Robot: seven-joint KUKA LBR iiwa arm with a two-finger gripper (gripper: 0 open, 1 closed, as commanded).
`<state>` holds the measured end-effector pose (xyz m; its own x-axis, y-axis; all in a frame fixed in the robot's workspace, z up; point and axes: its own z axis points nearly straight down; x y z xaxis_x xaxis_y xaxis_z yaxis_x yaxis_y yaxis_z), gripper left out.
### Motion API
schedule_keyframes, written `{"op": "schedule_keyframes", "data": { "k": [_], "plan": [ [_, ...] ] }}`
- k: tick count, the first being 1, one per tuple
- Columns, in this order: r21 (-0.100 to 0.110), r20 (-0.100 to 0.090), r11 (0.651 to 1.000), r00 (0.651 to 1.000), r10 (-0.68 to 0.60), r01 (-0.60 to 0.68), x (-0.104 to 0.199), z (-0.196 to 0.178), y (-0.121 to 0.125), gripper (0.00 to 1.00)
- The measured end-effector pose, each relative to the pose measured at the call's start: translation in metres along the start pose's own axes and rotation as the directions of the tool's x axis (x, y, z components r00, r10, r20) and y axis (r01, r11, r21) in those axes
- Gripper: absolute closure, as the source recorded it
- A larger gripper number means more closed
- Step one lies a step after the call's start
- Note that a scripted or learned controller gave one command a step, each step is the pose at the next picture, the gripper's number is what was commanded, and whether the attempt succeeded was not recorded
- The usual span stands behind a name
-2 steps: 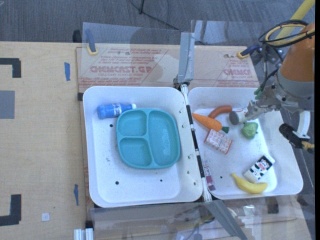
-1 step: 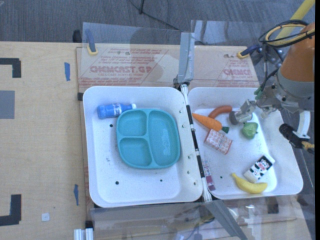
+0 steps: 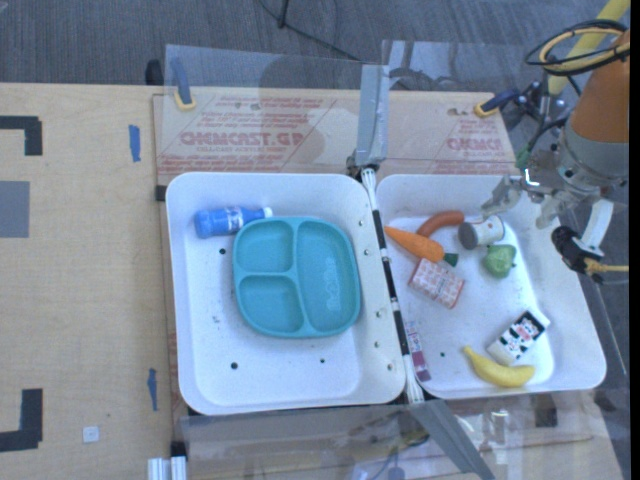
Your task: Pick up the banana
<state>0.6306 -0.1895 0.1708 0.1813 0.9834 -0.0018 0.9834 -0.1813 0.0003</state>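
Pale wood covers the bench (image 3: 80, 268), seen from above with two shallow white bins side by side and grey floor and cables beyond. At far right the grey KUKA arm (image 3: 600, 118), orange band above its wrist, hangs over the upper right corner of the right bin (image 3: 580, 318); its gripper (image 3: 540, 203) hovers there with nothing between its fingers, and how wide they stand cannot be made out. The banana (image 3: 497, 367) lies untouched in the bin's lower right area, curved along the front wall and touching the lower edge of a small black-and-white carton (image 3: 519, 336). Well apart from it, nearer the arm, sit an orange carrot (image 3: 415, 244), a reddish sausage-shaped piece (image 3: 441, 221), a small grey-and-white can (image 3: 481, 232) on its side and a green vegetable (image 3: 499, 258). A pink patterned packet (image 3: 437, 283) rests near the bin's middle. The left bin (image 3: 200, 368) holds a teal divided plate (image 3: 296, 276) at its centre and a blue bottle (image 3: 228, 219) lying flat along the back, just beside the plate's upper left rim.
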Motion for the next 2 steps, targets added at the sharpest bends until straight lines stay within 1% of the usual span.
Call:
{"op": "schedule_keyframes", "data": {
  "k": [1,2],
  "plan": [
    [0.004,-0.003,0.993,0.993,-0.120,0.120,-0.001,0.064,-0.091,0.00],
    [-0.010,0.000,0.999,0.999,-0.050,0.050,0.031,0.083,-0.156,0.00]
  ]
}}
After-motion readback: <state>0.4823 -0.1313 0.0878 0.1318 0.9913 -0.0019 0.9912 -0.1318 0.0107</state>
